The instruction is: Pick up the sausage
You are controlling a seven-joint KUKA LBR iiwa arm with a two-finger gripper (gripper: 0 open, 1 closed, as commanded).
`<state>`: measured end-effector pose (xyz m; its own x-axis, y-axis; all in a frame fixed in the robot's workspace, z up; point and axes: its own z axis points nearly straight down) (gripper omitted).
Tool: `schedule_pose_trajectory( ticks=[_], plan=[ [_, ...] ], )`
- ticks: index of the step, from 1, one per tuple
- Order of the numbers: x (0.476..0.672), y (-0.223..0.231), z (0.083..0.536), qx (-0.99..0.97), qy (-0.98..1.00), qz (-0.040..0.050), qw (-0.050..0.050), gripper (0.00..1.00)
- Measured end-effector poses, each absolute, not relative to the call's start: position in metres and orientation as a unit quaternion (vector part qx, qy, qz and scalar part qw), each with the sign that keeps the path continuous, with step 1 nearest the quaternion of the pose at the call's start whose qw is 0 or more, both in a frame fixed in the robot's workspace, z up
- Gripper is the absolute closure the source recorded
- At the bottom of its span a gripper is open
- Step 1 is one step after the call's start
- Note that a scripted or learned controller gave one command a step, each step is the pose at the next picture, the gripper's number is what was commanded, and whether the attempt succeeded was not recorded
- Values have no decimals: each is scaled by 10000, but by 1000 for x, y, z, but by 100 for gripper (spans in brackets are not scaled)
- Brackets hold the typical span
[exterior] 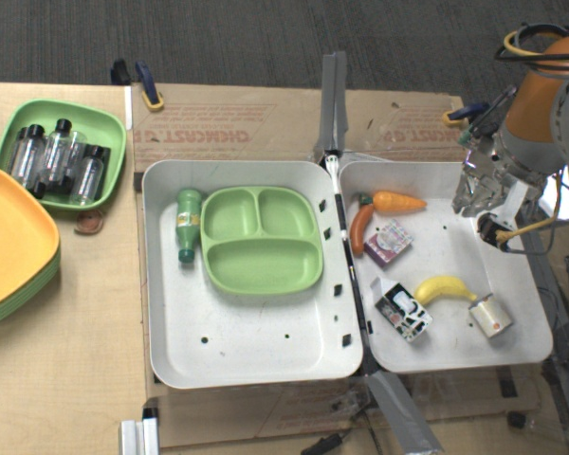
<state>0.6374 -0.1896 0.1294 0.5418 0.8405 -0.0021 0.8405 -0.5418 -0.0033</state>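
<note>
Sausage [360, 228] lying in the right bin [522, 344], hard against its left wall near the back corner, tilted a little from upright in view; free of any grip. Just beside its upper end an orange carrot [398, 201], pointing right; just beside its lower end a small pink-and-white packet [389, 243]. Further toward the front of the same bin a banana [445, 290], a black-and-white printed pack [403, 312] near it on the left, a small pale cylinder with a brown end [490, 316] near it on the right.

Gripper [478, 200] hanging over the right bin's back right part — well apart from the sausage, nothing between the jaws; open or shut, cannot tell from this angle; orange band and grey arm rising behind it at the right edge.

In the left bin [161, 330], a green divided plate [262, 239] with a green bottle [188, 224] lying just beside its left rim.

On the counter [66, 387] to the left, a green tray [19, 121] holding dark-capped bottles [59, 163]; a stack of orange plates [14, 249] below it — partly cut off by the edge.
</note>
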Motion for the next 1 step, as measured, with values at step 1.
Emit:
schedule_pose_trajectory(
  ticks=[1],
  plan=[
    [659,-213,134,-8478,-5302,10,-5,100]
  ],
)
